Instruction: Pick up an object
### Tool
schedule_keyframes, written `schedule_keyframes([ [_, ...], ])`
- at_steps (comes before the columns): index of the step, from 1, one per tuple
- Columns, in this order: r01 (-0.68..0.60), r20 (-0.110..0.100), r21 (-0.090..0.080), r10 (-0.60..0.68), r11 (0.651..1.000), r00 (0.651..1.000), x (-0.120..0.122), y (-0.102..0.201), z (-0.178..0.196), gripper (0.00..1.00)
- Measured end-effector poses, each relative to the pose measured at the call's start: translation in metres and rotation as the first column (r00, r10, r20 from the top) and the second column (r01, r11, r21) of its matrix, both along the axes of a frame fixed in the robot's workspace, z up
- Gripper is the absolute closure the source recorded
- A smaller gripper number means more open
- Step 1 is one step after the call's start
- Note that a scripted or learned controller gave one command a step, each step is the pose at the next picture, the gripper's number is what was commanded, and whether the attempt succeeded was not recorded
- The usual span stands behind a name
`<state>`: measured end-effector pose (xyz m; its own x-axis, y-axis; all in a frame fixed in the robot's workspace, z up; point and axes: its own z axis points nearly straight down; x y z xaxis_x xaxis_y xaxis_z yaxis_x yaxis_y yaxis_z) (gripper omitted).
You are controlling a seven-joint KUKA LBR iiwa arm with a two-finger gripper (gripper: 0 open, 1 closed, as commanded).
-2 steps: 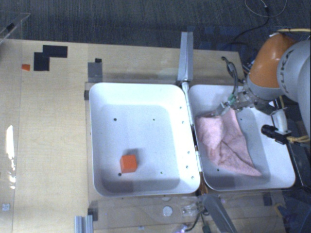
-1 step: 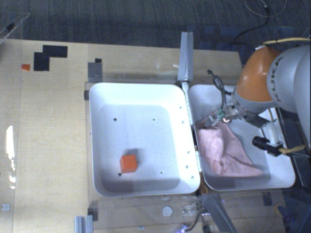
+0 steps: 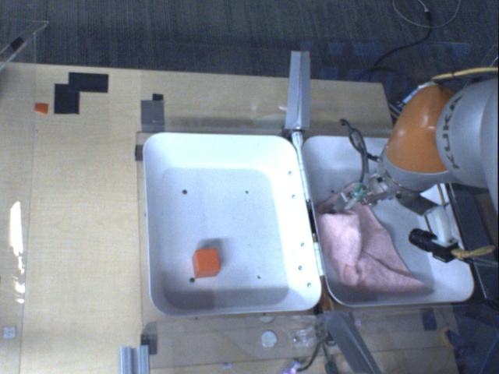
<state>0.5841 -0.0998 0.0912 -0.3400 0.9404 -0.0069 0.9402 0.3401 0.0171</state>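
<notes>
A pink cloth (image 3: pixel 360 248) lies crumpled in the right bin (image 3: pixel 335 156), covering most of its floor. My gripper (image 3: pixel 352 195) is low over the cloth's upper edge, reaching in from the right beneath the grey arm and its orange band (image 3: pixel 417 135). The cloth's top corner rises toward the gripper and seems to touch it. A small orange block (image 3: pixel 207 262) sits on the floor of the left bin (image 3: pixel 226 150), toward its front left, far from the gripper.
A grey metal post (image 3: pixel 297 92) stands upright between the two bins at the back. Black markers (image 3: pixel 76 89) and a small orange square (image 3: pixel 41 108) lie on the wooden bench at the far left. Cables run across the right bin's rear.
</notes>
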Motion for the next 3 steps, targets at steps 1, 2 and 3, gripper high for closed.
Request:
schedule_keyframes([
  [1,0.0,0.0,0.0,0.0,1.0,1.0,0.0,0.0,0.0,0.0],
  [2,-0.074,-0.008,-0.001,0.074,0.997,0.997,-0.013,0.029,0.096,0.0],
  [3,-0.03,-0.008,0.0,0.03,1.0,1.0,-0.011,0.008,0.006,0.0],
])
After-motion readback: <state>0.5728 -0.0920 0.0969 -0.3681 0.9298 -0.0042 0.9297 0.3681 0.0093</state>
